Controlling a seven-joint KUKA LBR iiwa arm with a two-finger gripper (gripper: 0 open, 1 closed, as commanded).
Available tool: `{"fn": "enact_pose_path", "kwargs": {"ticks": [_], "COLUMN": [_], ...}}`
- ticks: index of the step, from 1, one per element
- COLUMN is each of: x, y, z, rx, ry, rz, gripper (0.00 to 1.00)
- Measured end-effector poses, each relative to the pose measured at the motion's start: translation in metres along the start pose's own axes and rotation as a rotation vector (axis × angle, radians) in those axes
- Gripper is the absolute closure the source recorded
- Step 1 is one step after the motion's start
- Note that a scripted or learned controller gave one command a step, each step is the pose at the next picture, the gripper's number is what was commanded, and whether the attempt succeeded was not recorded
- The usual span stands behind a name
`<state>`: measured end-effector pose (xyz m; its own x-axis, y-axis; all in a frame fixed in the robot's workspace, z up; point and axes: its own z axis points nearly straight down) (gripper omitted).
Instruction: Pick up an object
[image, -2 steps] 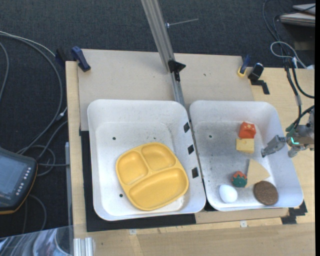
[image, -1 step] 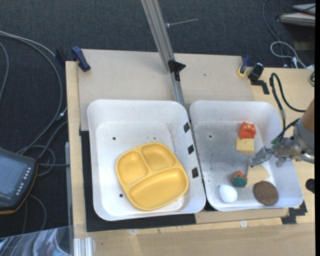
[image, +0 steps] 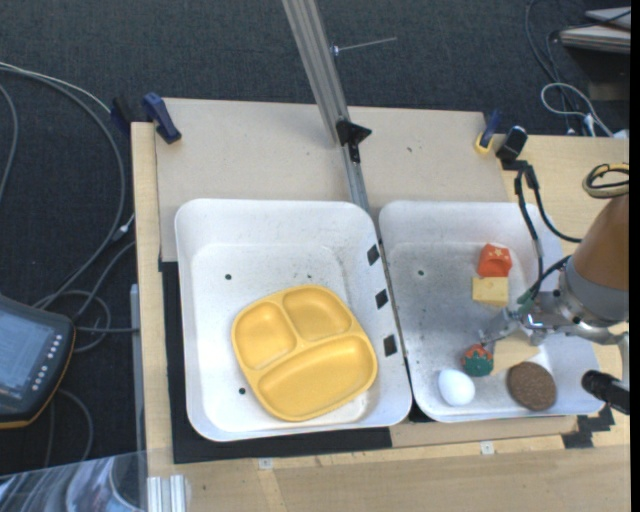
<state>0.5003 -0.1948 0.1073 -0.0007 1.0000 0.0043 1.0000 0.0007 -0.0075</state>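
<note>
While arm reaches from 3 o'clock, gripper (image: 497, 337) low in right bin (image: 425, 240), claw state unclear. Green-and-orange toy (image: 477, 360) just beside fingertips at 7 o'clock. White egg (image: 456, 387), brown cookie (image: 530, 385) near; yellow divided plate (image: 303, 350) in left bin (image: 200, 300).

A robotics lab: cables (image: 60, 150) trail over dark carpet at nine o'clock, beside a teach pendant (image: 28, 355) and clamped bench (image: 260, 150).

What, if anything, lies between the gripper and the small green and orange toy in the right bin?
Nothing visible does. The gripper sits just above the small green and orange toy, with bare bin floor between them. The white egg, brown disc and yellow block lie off to the sides.
</note>
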Motion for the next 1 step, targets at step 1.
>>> {"fn": "enact_pose_path", "kwargs": {"ticks": [1], "x": [-0.0010], "y": [0.0016], "z": [0.0135], "rx": [-0.010], "ry": [-0.006], "rz": [0.001], "gripper": [0.00]}}
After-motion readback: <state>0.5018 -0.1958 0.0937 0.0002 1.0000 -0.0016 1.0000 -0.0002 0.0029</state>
